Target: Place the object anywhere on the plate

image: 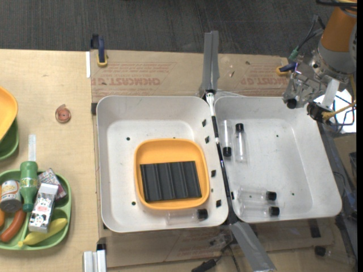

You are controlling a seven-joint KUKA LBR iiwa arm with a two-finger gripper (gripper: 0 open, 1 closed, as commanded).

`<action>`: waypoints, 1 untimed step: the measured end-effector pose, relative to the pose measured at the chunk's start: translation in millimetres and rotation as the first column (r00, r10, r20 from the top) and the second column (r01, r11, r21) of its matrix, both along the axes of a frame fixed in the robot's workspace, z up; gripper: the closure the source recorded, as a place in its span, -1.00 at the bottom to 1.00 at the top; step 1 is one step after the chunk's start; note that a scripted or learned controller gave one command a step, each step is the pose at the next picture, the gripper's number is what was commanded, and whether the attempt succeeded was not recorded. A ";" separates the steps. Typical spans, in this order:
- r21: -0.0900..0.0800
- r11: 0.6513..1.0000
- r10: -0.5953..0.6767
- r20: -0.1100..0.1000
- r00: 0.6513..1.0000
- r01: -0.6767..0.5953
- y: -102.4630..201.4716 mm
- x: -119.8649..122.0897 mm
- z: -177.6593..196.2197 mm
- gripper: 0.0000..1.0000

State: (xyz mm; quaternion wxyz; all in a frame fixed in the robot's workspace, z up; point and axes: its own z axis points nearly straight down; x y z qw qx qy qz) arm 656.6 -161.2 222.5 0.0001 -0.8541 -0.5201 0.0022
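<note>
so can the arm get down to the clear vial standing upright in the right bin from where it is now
Probably yes. The pincer hovers at the right bin's far rim, and nothing lies between it and the vial.

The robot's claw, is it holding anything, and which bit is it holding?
It cannot be told. The two-finger gripper hangs over the back right corner of the right white bin, too small and cluttered to show anything between its fingers.

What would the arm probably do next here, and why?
Probably swing left and down toward one of the clear vials in the right bin. The gripper hangs over that bin's far right corner with nothing seen between its fingers, while the orange plate in the left bin already carries a dark ridged block. So something has to be picked up first.
</note>
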 end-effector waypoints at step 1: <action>0.000 0.951 0.308 0.003 0.951 -0.308 -31.2 2.1 39.9 1.00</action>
